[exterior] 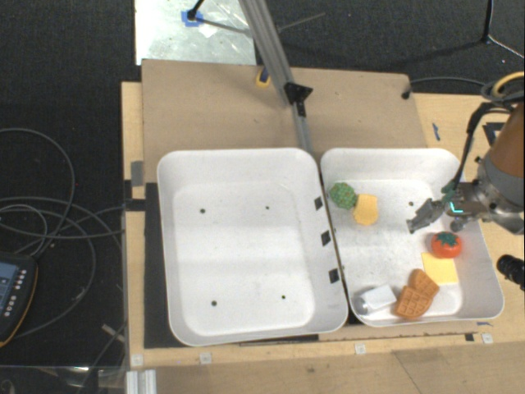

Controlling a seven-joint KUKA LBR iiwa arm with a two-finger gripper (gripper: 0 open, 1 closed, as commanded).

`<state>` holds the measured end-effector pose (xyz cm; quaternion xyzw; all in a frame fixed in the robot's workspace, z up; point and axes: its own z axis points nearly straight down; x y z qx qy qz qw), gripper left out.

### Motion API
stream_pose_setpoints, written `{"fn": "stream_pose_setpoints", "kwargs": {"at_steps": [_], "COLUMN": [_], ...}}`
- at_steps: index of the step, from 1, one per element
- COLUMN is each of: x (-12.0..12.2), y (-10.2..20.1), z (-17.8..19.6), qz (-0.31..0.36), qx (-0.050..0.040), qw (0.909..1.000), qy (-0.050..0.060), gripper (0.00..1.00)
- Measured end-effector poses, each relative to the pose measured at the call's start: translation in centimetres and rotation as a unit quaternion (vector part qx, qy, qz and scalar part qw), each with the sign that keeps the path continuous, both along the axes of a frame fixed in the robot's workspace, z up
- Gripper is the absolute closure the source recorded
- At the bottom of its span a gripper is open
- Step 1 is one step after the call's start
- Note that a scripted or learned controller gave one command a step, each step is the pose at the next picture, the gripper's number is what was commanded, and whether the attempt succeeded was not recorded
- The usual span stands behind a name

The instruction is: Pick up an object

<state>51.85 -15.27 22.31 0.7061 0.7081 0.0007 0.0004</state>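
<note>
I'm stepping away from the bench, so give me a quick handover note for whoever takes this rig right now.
Gripper: over the right bin, above the tomato, nothing visibly between its fingers.
Right bin holds a green broccoli-like piece, a yellow piece, the tomato, a yellow cheese slice, a waffle and a white block.
Done: nothing picked up.
Left: grasp an object and lift it.

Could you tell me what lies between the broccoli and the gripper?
In the camera view, a yellow block sits beside the broccoli; from there to the gripper is bare bin floor.
</note>
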Motion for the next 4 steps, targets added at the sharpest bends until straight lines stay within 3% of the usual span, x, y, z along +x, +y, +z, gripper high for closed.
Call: {"fn": "stream_pose_setpoints", "kwargs": {"at_steps": [1, 3, 4], "x": [0.0, 0.2, 0.3], "y": [-0.3, -0.2, -0.3], "z": [-6.2, -13.4, -12.2], "qz": [-0.001, -0.001, -0.001], "qx": [0.0008, 0.0006, -0.0002], "qw": [1.0000, 1.0000, 1.0000], "qy": [0.003, 0.002, -0.001], "gripper": [0.00, 0.00, 1.00]}}
